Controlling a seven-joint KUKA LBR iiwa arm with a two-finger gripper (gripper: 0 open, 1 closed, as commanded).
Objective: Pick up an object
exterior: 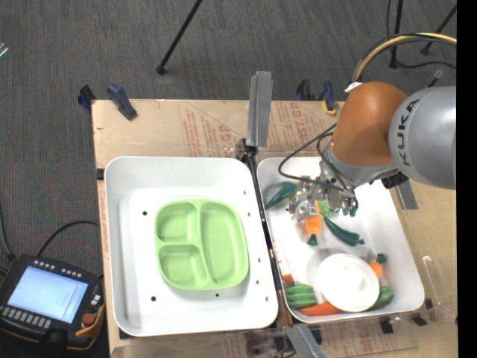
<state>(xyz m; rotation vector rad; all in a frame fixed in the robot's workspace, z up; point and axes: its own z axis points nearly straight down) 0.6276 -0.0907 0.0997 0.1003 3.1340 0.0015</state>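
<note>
Cardboard covers the worktop (186,129), which carries two white bins side by side. Low in the right bin (399,233), the pincer (317,203) hangs over a small orange piece (314,226), with a dark green pepper-like toy (342,232) just beside it and another green piece (281,194) nearby; whether its grip is spread or pressed together cannot be told. A white round plate (347,282) lies nearer the front among carrot and green toys. The left bin (123,200) holds a green divided tray (201,245).
</note>
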